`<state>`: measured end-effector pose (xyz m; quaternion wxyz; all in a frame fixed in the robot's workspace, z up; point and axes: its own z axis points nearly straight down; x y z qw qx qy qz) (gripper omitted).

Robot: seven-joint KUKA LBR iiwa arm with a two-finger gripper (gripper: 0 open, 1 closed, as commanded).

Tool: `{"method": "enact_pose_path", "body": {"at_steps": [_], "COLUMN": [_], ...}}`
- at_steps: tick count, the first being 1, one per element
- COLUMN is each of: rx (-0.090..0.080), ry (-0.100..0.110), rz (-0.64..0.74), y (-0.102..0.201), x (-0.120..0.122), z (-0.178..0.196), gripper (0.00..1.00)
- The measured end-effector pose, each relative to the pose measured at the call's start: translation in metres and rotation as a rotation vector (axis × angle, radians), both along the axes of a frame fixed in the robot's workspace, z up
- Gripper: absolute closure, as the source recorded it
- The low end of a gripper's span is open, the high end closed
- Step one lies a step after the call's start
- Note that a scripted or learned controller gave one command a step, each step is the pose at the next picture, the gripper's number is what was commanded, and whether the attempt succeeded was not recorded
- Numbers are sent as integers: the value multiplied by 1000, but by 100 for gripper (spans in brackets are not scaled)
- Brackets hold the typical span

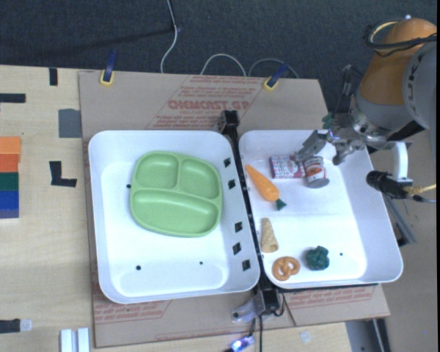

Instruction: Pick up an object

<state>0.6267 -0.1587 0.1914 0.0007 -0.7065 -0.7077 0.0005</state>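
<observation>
Red-labelled and small, the can (316,174) is the thing you have nearest the pincer: it lies in the far part of the right bin (352,218), its silvery end turned toward the near rim. Just to its left, touching or nearly so, sits a flat pink-and-white packet (283,167). The gripper (324,149) hangs directly over the can's far side, with one grey finger (308,149) slanting down toward the packet and the other reaching to the right of the can. You see its fingers spread apart, released, with nothing caught between them; the can sits below and between them, and whether a fingertip touches it cannot be told from this slant.

Moving outward in the same bin, you find a carrot (263,184) lying at an angle near the divider, its green top pointing toward the near side. Closer to you, along the divider, stands a pale cone-shaped piece (268,235), then a brown pretzel (285,268) and a dark green broccoli-like lump (318,257) side by side near the front rim.

The left bin (114,262) holds a green divided plate (177,193) with three compartments, lying flat near its middle.
</observation>
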Motion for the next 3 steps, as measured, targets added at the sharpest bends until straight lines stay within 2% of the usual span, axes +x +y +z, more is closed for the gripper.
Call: {"method": "enact_pose_path", "body": {"at_steps": [1,2,3], "rx": [-1,-7,-15], "ry": [2,-7,-26], "rz": [1,0,-1], "y": [0,-6,-9], "x": [4,8,13], "z": [-44,-80,-79], "gripper": [0,0,0]}}
